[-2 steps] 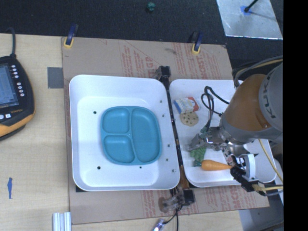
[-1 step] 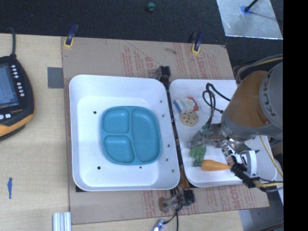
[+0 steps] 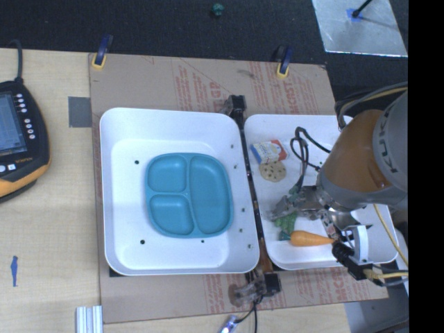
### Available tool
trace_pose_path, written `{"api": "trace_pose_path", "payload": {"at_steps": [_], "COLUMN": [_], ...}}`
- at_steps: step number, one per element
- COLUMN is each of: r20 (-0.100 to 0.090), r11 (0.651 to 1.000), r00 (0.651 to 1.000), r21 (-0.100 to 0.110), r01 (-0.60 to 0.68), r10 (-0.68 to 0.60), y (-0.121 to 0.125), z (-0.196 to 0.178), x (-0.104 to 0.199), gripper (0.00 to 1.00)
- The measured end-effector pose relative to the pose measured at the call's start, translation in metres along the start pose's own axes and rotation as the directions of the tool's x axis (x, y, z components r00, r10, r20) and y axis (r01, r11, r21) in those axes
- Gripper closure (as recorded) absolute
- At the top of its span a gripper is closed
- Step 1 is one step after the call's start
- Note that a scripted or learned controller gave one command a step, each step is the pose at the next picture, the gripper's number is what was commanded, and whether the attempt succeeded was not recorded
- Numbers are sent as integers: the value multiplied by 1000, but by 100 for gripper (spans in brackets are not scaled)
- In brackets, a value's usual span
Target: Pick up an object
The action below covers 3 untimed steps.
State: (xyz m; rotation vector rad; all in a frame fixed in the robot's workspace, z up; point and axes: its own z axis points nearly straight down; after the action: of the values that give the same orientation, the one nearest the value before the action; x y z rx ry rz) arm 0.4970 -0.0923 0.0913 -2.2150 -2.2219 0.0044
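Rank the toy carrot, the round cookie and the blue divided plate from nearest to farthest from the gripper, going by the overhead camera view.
Measured from the gripper in the right bin:
1. Toy carrot, just below it, near the right bin's front edge.
2. Round cookie, up and to the left, same bin.
3. Blue divided plate, farthest, in the left bin.

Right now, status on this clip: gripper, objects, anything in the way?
Gripper low in right bin, by green item. Carrot, cookie lying loose. Blue plate in left bin. Arm's bulk covers the bin's right side.
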Motion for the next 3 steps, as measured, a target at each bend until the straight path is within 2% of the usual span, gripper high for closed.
{"api": "trace_pose_path", "payload": {"at_steps": [1, 2, 3], "r20": [1, 0, 1], "r11": [1000, 1000, 1000], "r00": [1000, 1000, 1000], "r21": [1, -5, -2], "r01": [2, 2, 1], "r10": [-2, -2, -1], "y": [1, 105, 105], "z": [-10, -102, -101], "x": [-1, 62, 61], "gripper": [100, 100, 0]}}
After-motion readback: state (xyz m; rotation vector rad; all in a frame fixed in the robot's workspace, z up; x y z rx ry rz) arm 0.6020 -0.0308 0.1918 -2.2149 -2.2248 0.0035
